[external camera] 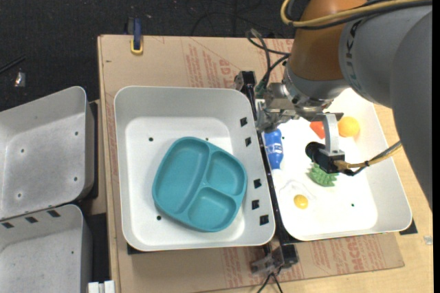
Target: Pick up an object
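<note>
At the left wall of the right bin (357, 212), gripper (273, 117) sits low over the top end of a blue packet (273, 149). Wrist hardware blocks the tip, so can't tell if it's open or closed, or whether it touches the packet. Nothing visibly held.

Arm pose: comes in from the right, grey link across the upper right corner, orange band (324, 27) above the wrist, wrist pointing down into the bin near the divider between the bins.

Right bin contents:
- blue packet lying lengthwise along the left wall
- small red piece (317, 127) and yellow ball (348, 126) near each other, toward the back
- green leafy thing (322, 177) mid-bin
- small yellow piece (300, 201) toward the front, apart from the rest

Left bin (130, 147): one teal divided plate (199, 183), flat, about centre.
</note>
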{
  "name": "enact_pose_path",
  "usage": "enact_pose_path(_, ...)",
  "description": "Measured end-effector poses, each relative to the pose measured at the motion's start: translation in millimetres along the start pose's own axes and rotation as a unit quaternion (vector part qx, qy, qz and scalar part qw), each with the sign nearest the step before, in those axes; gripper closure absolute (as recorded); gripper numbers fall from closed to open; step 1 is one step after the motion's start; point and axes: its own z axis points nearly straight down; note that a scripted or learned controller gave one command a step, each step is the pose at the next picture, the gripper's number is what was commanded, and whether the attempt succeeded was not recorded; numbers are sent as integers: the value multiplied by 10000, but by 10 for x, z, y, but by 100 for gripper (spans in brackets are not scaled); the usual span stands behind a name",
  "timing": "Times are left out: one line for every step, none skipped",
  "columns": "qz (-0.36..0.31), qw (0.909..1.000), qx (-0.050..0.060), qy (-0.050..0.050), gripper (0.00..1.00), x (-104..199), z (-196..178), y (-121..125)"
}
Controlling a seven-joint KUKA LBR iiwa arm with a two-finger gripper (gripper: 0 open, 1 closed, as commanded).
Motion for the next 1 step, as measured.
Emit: enact_pose_path(4,10000,-1,-3,100,479,6,-158)
